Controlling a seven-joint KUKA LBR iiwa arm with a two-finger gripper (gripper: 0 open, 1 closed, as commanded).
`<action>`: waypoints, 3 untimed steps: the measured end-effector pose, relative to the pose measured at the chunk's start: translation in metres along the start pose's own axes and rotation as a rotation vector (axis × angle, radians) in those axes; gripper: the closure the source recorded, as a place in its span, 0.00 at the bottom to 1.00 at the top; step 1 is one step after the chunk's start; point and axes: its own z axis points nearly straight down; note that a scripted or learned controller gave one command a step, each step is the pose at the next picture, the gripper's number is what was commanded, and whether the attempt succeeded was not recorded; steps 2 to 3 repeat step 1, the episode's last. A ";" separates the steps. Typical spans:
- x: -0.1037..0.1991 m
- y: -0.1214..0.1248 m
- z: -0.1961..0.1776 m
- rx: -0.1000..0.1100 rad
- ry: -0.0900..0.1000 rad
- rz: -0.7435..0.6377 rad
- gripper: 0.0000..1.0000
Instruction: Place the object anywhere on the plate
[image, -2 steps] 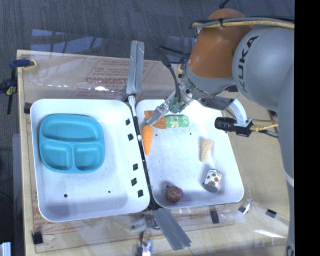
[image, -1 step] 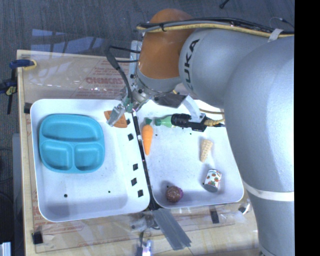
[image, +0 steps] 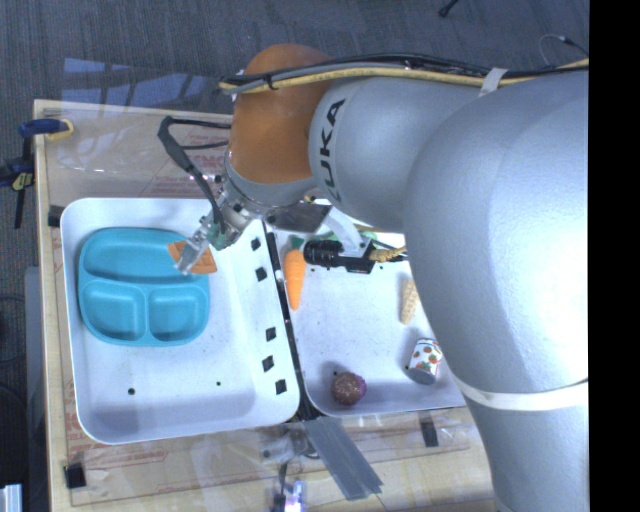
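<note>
The jaws of the gripper (image: 196, 252) are pinching a small orange wedge (image: 203, 262), hanging over the blue sectioned plastic plate's (image: 140, 290) right rim, seemingly for release.

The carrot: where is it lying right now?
The carrot lies in the right bin, at its left edge beside the divider, below the arm's wrist.

Wooden bench (image: 120, 455), two shallow white bins side by side, left bin (image: 150, 400), right bin (image: 370, 340)
</note>
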 end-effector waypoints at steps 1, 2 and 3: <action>0.000 0.000 0.000 0.000 0.000 0.000 0.00; 0.000 0.000 0.000 0.000 0.000 0.000 0.00; 0.000 0.000 0.000 0.000 0.000 0.000 0.00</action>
